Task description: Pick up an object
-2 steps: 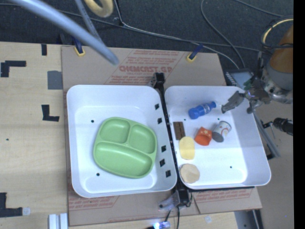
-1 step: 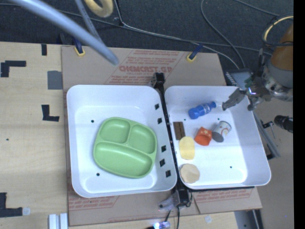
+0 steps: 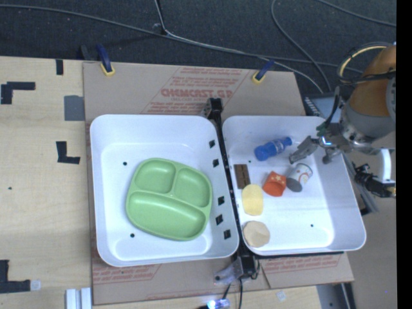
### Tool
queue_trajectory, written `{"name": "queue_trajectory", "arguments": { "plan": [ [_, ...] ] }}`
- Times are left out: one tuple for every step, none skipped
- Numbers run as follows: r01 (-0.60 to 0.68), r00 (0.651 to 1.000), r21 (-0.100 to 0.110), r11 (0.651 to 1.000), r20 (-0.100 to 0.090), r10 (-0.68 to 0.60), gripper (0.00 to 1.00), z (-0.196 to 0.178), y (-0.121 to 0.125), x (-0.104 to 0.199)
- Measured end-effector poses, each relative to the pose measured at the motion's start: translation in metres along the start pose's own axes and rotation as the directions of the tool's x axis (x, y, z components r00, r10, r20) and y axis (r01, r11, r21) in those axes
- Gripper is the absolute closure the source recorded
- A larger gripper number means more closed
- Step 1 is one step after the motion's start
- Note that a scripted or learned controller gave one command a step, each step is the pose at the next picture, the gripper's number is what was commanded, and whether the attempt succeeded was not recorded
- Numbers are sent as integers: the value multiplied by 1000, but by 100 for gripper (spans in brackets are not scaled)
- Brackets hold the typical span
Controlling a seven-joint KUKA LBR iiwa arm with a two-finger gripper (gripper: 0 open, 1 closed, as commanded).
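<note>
My gripper (image 3: 315, 148) sits over the right bin's (image 3: 344, 234) far right side, fingers spread, nothing between them. Nearest candidate: small white cup-like piece (image 3: 301, 172) just below-left of the jaws, touching a grey lump (image 3: 294, 185). Looks light, rigid, probably slick; I'd pinch across its rim. Blue bottle (image 3: 272, 148) lies just left.

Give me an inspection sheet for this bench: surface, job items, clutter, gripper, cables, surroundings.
Surface: two shallow white bins side by side on brown cardboard sheet.
Job's things: right bin holds blue plastic bottle, orange block, yellow rounded piece, tan round piece, brown bar, small white-grey object.
Clutter: green divided plate in left bin.
Gripper: gripper over right bin's upper right, nothing between fingers.
Cables: grey cables behind bins.
Surroundings: blue-yellow clamps on cardboard.
</note>
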State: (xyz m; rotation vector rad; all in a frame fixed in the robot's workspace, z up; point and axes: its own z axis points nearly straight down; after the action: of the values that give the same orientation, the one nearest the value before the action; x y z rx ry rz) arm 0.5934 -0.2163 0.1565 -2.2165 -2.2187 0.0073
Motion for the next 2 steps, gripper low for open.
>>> {"name": "queue_trajectory", "arguments": {
  "plan": [
    [1,1000,-2,1000,0,-1,0,46,0,7],
    [1,1000,-7,1000,3,-1,0,72,0,8]
  ]
}}
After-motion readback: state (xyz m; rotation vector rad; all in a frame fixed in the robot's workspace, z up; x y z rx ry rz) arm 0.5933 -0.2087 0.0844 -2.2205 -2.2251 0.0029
